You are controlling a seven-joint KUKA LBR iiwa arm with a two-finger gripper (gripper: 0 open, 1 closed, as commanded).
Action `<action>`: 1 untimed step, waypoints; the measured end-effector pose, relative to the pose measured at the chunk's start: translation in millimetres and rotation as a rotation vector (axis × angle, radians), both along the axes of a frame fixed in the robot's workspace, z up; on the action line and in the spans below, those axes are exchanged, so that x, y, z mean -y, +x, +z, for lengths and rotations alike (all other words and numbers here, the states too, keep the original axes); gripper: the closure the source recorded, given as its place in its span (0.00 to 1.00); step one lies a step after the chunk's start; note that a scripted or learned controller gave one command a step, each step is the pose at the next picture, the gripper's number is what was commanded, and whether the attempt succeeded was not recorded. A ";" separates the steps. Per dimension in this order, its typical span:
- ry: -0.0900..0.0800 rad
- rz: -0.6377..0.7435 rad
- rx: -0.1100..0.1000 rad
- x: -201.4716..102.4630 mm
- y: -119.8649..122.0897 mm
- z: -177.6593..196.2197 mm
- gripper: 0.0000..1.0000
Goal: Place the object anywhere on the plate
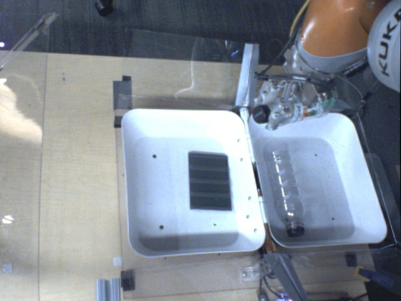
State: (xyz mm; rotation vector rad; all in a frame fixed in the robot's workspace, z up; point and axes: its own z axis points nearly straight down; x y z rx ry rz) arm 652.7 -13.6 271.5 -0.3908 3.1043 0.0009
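White bins sit side by side on the wooden bench (69, 199), pincer at the far rim.

A clear plastic bottle (285, 190) with a dark cap lies lengthwise in the right bin (357, 168), left of centre, with open floor to its right. A dark ribbed plate (210, 180) lies flat mid-floor in the left bin (144, 162), with bare white all round it. The grey and orange arm (332, 17) reaches in from the far right; its pincer (282, 108) hangs over the right bin's far left corner. Whether the pincer is spread or pressed together I cannot tell.

Black ribbed plate (209, 180), white bins (144, 130)
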 end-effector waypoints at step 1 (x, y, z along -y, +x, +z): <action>-0.002 0.257 -0.001 59.6 17.7 -14.6 1.00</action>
